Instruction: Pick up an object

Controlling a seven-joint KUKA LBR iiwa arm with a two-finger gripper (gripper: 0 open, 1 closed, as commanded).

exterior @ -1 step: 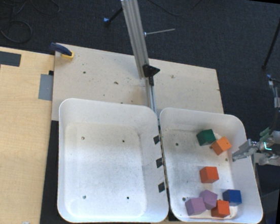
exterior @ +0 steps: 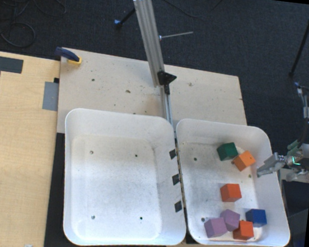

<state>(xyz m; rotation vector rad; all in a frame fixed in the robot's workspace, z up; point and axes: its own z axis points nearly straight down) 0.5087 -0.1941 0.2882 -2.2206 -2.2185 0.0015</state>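
Note:
The right bin (exterior: 275,150) holds several small blocks. A green cube (exterior: 227,151) and an orange cube (exterior: 244,160) lie near its far right corner, and a red-orange cube (exterior: 230,192) sits mid-bin. By the near right corner cluster a blue cube (exterior: 256,216), two purple cubes (exterior: 215,227) (exterior: 230,219) and a small orange-red cube (exterior: 245,230). My gripper (exterior: 267,166) is at the right bin's right rim, just right of the orange cube, with nothing seen in it.
The left bin (exterior: 87,120) stands beside the right one, with black clips (exterior: 175,179) along the shared edge. A slanted aluminium bar (exterior: 152,35) rises behind the bins. A blue clamp (exterior: 68,55) lies at the board's far left corner.

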